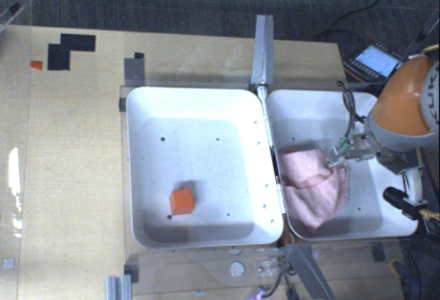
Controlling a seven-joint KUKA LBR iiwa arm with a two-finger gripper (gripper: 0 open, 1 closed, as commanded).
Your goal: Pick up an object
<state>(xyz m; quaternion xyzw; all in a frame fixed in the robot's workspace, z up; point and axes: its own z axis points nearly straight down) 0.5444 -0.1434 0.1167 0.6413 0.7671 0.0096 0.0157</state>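
Note:
A crumpled pink cloth [311,186] lies in the right bin [364,217], against its left wall. My gripper [340,159] is at the cloth's upper right edge and touches it; the cloth bunches up toward the gripper there. An orange cube [182,201] sits in the left bin [148,154], near its front left corner, far from the gripper.
The arm's orange band [405,102] hangs over the right bin's far right side. A metal divider post [262,51] stands behind the seam between the bins. Cables and a small screen [375,61] lie off the bench at the back right.

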